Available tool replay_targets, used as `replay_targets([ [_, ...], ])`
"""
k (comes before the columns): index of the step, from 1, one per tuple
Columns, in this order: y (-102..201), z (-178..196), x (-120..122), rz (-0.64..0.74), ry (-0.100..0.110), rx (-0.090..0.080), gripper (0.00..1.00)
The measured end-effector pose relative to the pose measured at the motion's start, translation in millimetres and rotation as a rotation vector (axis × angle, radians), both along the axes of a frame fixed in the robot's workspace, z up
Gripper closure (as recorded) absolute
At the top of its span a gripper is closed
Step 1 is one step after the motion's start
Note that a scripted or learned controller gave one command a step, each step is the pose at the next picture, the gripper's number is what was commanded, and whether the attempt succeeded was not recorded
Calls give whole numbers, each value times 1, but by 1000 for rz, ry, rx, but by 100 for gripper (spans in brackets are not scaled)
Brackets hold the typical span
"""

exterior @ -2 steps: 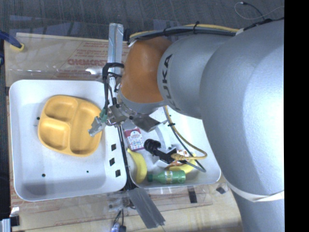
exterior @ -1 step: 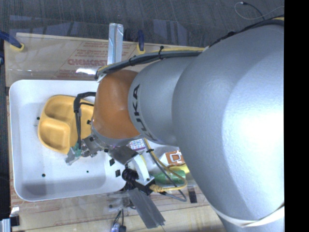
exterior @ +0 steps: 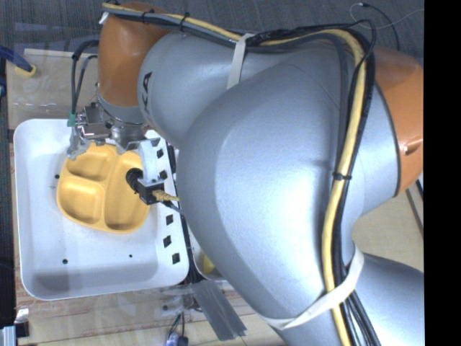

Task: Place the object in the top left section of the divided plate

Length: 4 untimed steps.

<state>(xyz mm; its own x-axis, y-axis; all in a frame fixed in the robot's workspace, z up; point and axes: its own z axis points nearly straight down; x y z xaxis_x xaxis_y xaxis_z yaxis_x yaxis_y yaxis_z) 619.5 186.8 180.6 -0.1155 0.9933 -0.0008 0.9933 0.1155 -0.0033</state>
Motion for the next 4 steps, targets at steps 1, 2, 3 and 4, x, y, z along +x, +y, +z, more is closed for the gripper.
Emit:
replay_targets([
  [1,17,-71,-47,-123,-15,3,0],
  [2,-7,-68,-65,-147,3,-2,0],
  [3,-41,-82,-124,149,-28,4,0],
  [4,-13,43,-83,270,-1,1,0],
])
